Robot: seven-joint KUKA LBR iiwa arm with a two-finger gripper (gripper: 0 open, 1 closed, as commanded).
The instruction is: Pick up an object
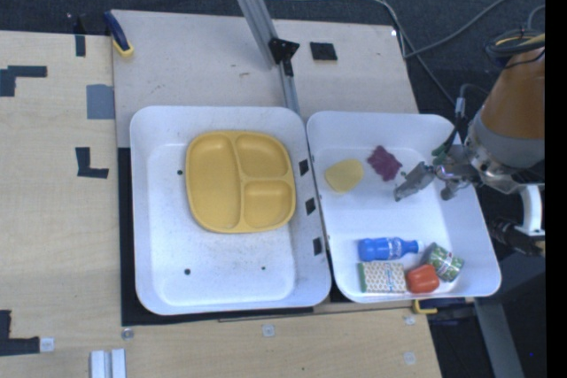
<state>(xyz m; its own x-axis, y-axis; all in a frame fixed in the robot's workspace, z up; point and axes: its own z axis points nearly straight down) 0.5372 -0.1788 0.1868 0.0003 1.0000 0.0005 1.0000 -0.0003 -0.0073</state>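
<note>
In the right bin (354,124) lie a pale yellow round piece (344,175), a purple lump (384,162), a blue bottle (386,249), a checkered packet (383,277), an orange-red piece (423,280) and a green can (444,263). My gripper (429,181) hangs over the right side of that bin, just right of the purple lump, fingers spread open with nothing between them. One dark finger (411,184) points left toward the lump.
The left bin (151,190) holds a yellow divided plate (240,181). A slanted metal pole (252,0) rises behind the bins. A yellow-blue clamp (118,34) sits at the bench's back left corner. Cables run across the dark floor behind.
</note>
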